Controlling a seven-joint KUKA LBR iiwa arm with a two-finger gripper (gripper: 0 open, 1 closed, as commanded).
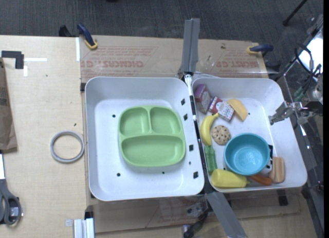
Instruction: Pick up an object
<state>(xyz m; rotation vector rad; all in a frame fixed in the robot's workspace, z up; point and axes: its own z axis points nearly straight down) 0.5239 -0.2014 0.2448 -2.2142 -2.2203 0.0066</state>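
The left bin holds a green divided plate lying flat in its middle. The right bin holds several toy items. A blue bowl stands upright at the front. A banana and a round cookie lie beside it near the divider. Behind them are a yellow cheese wedge, a red and white packet and a purple packet. A yellow block, an orange carrot and a tan bread piece line the front wall.
A roll of tape lies on the wooden bench left of the bins, with scissors at the bottom left corner. Blue clamps hold cardboard behind the bins. A metal bracket juts over the right bin's right rim.
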